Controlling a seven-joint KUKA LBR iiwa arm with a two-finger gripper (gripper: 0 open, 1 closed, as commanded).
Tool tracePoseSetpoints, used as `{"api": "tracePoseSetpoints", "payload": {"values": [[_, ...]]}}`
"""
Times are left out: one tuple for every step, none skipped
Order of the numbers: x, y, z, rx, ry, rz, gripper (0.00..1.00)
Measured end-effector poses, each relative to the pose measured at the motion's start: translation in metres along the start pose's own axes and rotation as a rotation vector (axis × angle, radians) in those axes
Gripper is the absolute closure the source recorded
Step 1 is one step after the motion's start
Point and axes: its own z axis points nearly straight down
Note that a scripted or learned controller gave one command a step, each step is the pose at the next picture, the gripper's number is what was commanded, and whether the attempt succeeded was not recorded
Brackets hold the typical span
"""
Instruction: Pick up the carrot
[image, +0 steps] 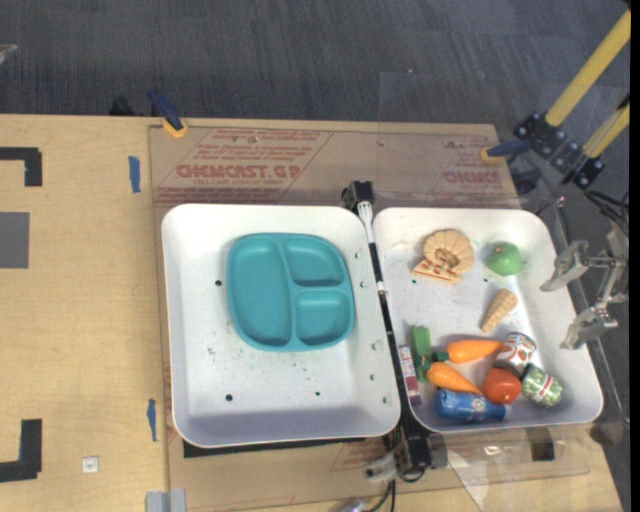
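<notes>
- The left bin (190, 330) holds a teal divided plate (291, 291), which sits toward the upper middle, with bare white floor below it and along its left side.
- A black bar (378, 290) runs down the seam between the two bins.
- In the right bin (400, 232), two carrots lie in the lower half: one carrot (474, 350) points right, and a second carrot (452, 378) lies just below it, slanting down to the right. Green tops (421, 352) sit at their left ends, close to the bin's left wall.
- Crowded around them are a red tomato (502, 385), a blue bottle (468, 406) below, and two small cans (528, 368) to the right.
- Higher up lie a tan shell-shaped piece (446, 254), a cone (498, 308) and a green ball (506, 258), with open floor between this group and the carrots.
- The gripper (585, 295) hangs at the bin's right rim, well to the right of the carrots and above them in the view, holding nothing. Its metal parts blend with the clutter behind, so I cannot tell whether it is spread or closed.
</notes>
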Motion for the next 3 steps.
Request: {"api": "tracePoseSetpoints", "payload": {"values": [[0.034,0.025,0.110,-0.004,0.006,-0.301,0.00],[0.007,0.090,0.113,-0.003,-0.001,-0.114,0.00],[0.008,0.106,0.151,0.009,-0.035,-0.402,0.00]]}}
